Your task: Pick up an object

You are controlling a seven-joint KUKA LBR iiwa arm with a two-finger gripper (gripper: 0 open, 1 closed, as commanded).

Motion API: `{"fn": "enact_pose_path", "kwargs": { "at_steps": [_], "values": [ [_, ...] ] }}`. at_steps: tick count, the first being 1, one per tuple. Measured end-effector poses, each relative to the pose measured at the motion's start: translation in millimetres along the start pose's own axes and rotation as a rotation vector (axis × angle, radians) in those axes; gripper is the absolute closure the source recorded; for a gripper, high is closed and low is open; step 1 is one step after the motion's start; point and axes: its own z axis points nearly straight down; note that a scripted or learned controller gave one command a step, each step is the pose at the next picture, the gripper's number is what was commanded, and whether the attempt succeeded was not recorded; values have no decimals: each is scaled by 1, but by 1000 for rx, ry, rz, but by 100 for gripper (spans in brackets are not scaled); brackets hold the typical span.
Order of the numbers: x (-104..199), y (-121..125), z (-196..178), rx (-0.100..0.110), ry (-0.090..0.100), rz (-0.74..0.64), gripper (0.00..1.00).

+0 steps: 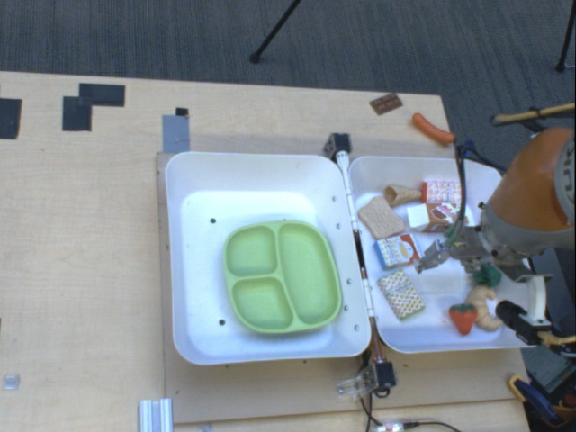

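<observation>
The right bin [423,331] holds several small toy foods. Among them are a brown toast slice [382,216], a tan cone [402,194], a red and white packet [441,196], a blue packet [393,252], a patterned packet [401,295], a strawberry [463,318] and a tan piece [487,309]. My gripper [436,254] hangs low over the middle of this bin, just right of the blue packet. I see nothing held in it. The arm's orange band [537,187] covers the bin's right side.
The left bin [193,241] holds a green divided plate [282,277]. An orange sausage-shaped toy [434,129] and a brown chip [386,103] lie on the bench behind the right bin. A black clamp [338,143] sits where the bins meet.
</observation>
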Motion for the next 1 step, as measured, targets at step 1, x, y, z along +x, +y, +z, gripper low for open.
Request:
{"fn": "enact_pose_path", "kwargs": {
  "at_steps": [1],
  "values": [
    [1, 1, -11, -2, 1, -1, 100]
  ]
}}
